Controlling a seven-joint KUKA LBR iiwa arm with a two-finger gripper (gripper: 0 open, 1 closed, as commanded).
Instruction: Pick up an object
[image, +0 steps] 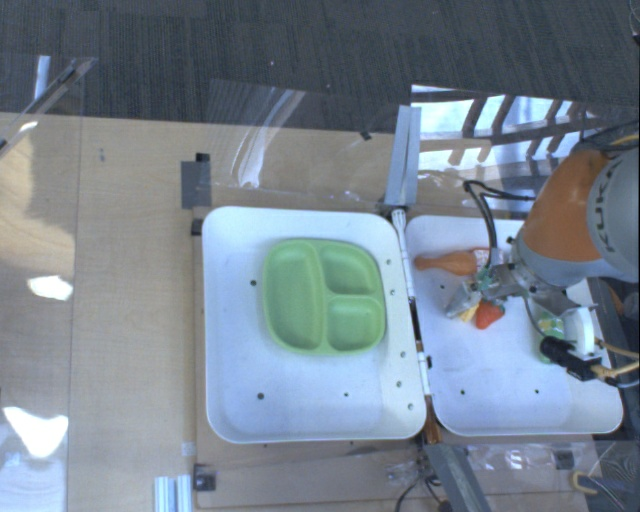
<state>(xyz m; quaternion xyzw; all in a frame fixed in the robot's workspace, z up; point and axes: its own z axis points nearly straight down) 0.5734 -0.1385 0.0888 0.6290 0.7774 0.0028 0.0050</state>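
Note:
My gripper (466, 302) reaches down into the right bin (500, 400) from the right, below the grey arm with its orange band (560, 215). An orange carrot-shaped object (446, 262) lies just above and left of the gripper, near the bin's back left corner. A small red object (488, 317) lies right beside the gripper on its lower right side; whether they touch is unclear. A small green and white object (549, 324) sits further right, partly under the arm.
The left bin (240, 390) holds a light green divided plate (323, 296) in its upper middle. A raised divider (412, 310) separates the two bins. A black cable connector (566, 356) hangs from the arm over the right bin's right side.

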